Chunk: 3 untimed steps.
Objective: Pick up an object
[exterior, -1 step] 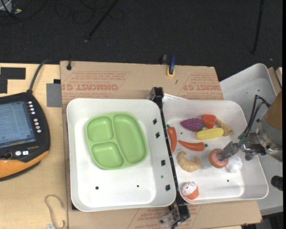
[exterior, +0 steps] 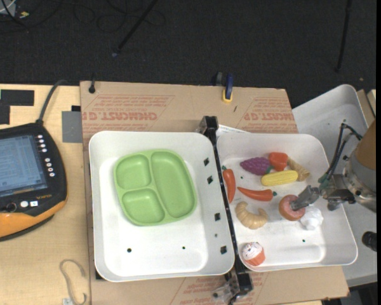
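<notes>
The gripper (exterior: 303,200) reaches in from the right and sits on the round red toy (exterior: 290,208) in the right bin (exterior: 333,250); whether its jaws are parted or clenched cannot be told. Beside it lie the corn (exterior: 279,178) — long axis running left to right — and the red pepper (exterior: 255,194), tip pointing right and slightly down. The bin's lower-right floor lies open. The left bin (exterior: 152,259) holds a green tray (exterior: 155,187).
</notes>
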Available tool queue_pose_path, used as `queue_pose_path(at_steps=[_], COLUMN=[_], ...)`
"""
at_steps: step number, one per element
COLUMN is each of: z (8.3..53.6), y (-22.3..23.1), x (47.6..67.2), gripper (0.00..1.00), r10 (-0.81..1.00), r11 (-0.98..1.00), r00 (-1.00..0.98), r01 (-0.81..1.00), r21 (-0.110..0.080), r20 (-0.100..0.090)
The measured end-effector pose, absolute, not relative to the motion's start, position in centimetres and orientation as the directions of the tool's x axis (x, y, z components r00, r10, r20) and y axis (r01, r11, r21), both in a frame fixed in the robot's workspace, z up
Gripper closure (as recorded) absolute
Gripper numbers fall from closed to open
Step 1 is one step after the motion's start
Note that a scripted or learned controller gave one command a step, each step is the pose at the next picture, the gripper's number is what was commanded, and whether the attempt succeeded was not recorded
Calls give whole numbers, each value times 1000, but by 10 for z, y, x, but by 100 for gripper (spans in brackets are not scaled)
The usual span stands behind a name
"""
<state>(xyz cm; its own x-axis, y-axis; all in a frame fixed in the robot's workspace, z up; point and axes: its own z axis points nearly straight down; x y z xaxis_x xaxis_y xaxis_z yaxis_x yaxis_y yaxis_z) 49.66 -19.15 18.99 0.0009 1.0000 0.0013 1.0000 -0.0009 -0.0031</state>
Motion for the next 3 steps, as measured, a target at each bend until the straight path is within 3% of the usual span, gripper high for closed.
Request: queue_pose_path(at_steps=[1, 2, 3], z=[130, 120, 131], y=[-188, -191, -194], x=[504, 511, 511], gripper=[0, 0, 100], r10=[1000, 1000, 1000], r11=[3, 3, -5], r00=[-3, -2, 5], r01=[1000, 1000, 1000], r21=[-2, 22, 25], r20=[1, -7, -11])
